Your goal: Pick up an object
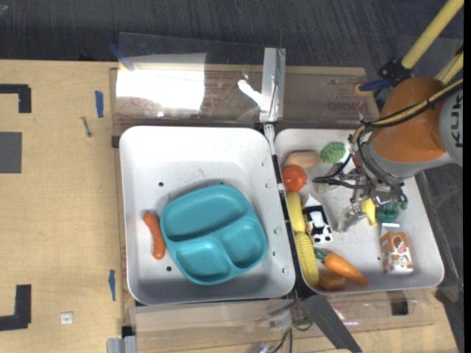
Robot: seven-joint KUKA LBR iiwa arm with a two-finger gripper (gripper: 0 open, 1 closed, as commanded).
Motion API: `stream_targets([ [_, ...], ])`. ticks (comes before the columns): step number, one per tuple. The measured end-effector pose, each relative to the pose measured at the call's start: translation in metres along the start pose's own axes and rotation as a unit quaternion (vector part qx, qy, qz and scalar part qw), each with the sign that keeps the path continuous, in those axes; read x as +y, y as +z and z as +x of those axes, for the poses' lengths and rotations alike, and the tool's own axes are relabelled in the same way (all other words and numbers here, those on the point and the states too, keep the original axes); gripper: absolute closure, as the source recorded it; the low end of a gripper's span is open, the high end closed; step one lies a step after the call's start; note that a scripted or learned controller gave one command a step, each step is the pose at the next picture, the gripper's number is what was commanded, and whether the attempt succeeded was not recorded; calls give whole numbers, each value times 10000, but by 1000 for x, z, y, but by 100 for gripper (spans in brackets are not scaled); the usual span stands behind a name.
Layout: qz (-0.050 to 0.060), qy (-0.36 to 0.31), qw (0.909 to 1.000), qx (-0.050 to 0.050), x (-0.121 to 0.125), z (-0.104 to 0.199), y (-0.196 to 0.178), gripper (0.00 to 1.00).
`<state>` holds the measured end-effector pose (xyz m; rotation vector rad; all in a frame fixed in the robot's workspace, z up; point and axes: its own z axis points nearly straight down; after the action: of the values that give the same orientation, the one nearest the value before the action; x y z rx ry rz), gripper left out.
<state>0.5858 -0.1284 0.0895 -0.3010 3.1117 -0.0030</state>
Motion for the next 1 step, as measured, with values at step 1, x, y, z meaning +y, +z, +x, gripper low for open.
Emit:
stream_targets([
  [1,13,213,9998,30,-69,51,0,0],
])
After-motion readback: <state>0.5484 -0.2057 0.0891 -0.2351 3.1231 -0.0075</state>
